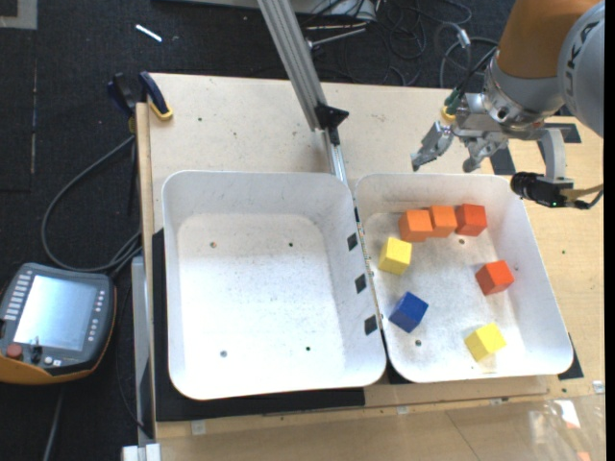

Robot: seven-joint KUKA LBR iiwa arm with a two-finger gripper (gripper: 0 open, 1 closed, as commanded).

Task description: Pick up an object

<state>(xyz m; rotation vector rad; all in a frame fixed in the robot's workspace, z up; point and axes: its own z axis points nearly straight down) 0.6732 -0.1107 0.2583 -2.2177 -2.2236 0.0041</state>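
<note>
In the camera view, the arm (553, 36) comes in from the right and carries its gripper (456, 152) high over the far rim of the right bin (543, 286), above the bench rather than down among the blocks. The two fingers (430, 149) are spread apart with bare space between them, and they grip nothing; judging from that stance, the arm is poised for an approach, with no pick yet made. Every candidate for the task lies in the right bin: an orange block (416, 224), a lighter orange block (443, 219) and a red-orange block (471, 219) sit touching in a row near the far wall, closest to the gripper. That tight row leaves little room for fingers to slide between neighbours, so it looks like the harder target. A yellow block (395, 255) rests near the inner wall, a blue block (409, 311) sits just below it, a red block (495, 277) stands alone toward the right side, and a second yellow block (485, 341) lies near the front rim. These loose ones, well apart from each other, probably offer cleaner grasps. The left bin (192, 257) lies beside it, and a teach pendant (53, 320) rests off the bench at the left.
</note>
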